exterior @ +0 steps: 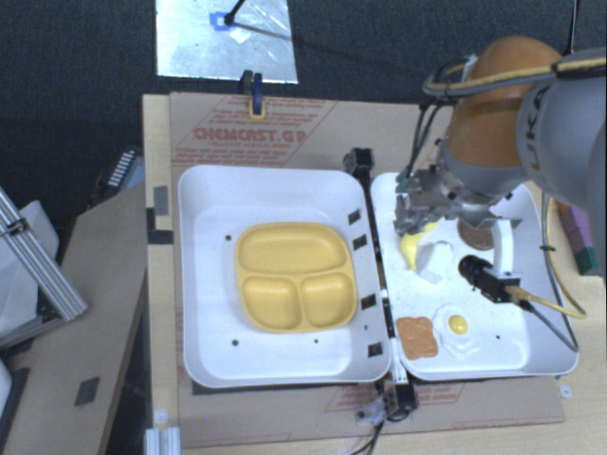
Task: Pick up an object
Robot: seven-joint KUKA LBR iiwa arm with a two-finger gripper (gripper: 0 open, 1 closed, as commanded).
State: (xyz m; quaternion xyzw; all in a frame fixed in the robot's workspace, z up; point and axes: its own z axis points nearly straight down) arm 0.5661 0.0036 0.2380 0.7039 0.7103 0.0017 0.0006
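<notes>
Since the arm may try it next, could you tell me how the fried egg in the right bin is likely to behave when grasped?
The fried egg lies flat on the right bin floor, so fingers would probably struggle to get under it. It looks like thin toy plastic, likely light and prone to sliding. Its raised yolk may offer the only pinchable part.

The arm (pixel 569 121) is showing a smooth grey casing with a broad, rounded orange band (pixel 498 98) sitting above the gripper (pixel 414 218). Thin dark and pale cables (pixel 446 79) are looping over the orange band and trailing down toward the grey metal gripper, which is looking blocky and mechanical.
</notes>
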